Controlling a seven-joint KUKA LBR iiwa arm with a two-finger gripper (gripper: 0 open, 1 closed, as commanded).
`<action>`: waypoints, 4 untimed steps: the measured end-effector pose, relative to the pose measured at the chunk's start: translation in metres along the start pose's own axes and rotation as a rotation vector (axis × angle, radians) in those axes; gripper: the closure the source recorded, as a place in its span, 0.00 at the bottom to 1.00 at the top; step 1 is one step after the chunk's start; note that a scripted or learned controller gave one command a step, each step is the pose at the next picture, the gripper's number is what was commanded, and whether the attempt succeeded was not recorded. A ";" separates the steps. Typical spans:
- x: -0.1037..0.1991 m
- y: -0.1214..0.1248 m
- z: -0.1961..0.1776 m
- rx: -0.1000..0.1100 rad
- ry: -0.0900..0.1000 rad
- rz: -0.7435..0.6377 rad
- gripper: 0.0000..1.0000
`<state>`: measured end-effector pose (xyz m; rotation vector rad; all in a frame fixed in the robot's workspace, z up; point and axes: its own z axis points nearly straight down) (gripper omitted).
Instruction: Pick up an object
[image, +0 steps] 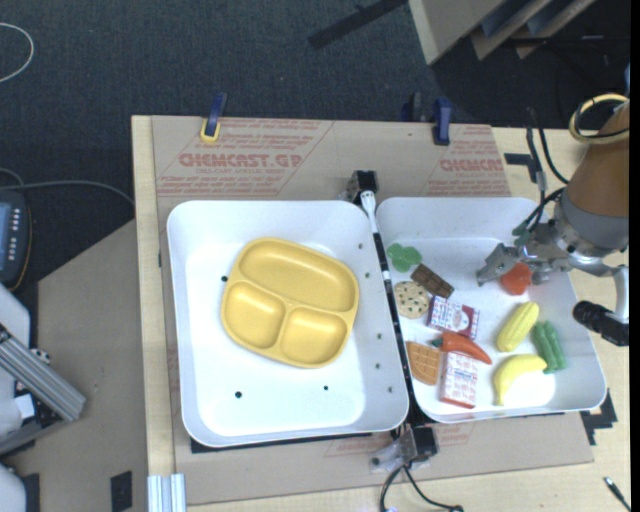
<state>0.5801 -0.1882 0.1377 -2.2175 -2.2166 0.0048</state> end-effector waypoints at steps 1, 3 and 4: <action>0.001 0.000 0.053 -0.001 0.000 -0.001 0.00; -0.001 0.006 -0.025 -0.013 -0.005 -0.001 1.00; -0.002 0.008 -0.089 -0.014 -0.005 -0.002 1.00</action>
